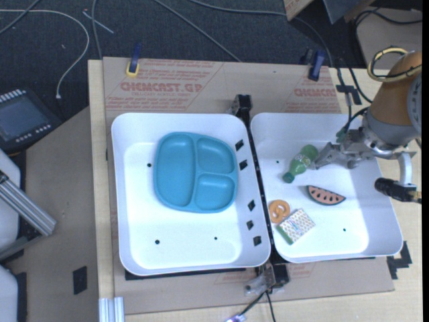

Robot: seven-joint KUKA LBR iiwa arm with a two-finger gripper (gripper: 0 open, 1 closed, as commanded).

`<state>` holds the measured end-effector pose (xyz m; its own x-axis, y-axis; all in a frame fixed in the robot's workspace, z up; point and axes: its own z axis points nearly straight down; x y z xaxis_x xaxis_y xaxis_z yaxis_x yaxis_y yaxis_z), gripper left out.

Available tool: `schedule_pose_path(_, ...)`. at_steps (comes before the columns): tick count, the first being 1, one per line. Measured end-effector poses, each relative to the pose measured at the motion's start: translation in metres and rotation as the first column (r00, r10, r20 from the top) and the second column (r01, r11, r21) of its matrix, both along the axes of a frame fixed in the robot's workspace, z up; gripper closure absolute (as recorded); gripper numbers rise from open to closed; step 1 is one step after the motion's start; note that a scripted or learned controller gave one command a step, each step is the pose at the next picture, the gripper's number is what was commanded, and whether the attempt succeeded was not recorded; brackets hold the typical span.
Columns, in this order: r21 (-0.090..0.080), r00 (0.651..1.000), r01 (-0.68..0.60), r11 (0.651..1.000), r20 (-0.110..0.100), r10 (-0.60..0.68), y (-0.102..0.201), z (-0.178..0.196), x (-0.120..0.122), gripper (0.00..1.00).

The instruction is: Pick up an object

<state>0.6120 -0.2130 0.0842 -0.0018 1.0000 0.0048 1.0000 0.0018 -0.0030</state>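
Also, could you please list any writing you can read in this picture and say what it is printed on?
"CHEMCAST GP": red print on the brown board behind the left bin.
Same red print behind the right bin: too blurred to read.
Small packet: print too small to read.

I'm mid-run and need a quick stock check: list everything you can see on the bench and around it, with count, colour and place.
Shallow white plastic bins: 2, white, side by side on the bench; left bin, right bin.
Divided plastic plate: 1, light blue, three compartments, in the left bin.
Green toy bottle: 1, green, upper middle of the right bin.
Watermelon slice toy: 1, red with dark rind, centre of the right bin.
Pretzel toy: 1, orange-brown, near the right bin's left wall.
Small patterned packet: 1, white and green, just below the pretzel.
Clamps: 2, blue, at the board's back edge.
Gripper: 1, grey, beside the bottle, over the right bin.
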Motion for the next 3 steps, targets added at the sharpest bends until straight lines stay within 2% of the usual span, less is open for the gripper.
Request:
schedule_pose_path(1, -0.003, 1.000, -0.001, 1.000, 0.004, 0.001, -0.001, 0.013, 0.001, 1.00)
schedule_pose_path(2, -0.007, 1.000, 0.001, 1.000, 0.012, 0.000, 0.002, 0.078, 0.006, 1.00)
schedule_pose_path(3, -0.006, 1.000, 0.000, 1.000, 0.009, 0.000, 0.012, 0.129, 0.005, 1.00)
